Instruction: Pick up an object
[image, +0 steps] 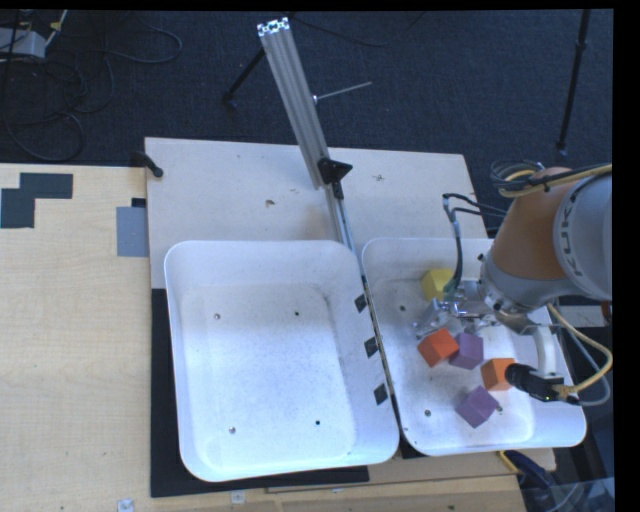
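Orange cube is sitting in the right bin, touching a purple block; I am seeing the gripper hovering just above it, toward the yellow piece; I cannot tell how the jaws are standing.

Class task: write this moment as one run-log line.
arm: over right bin | gripper: low among blocks | nearest: orange block, purple block | yellow object behind | grasp: unconfirmed
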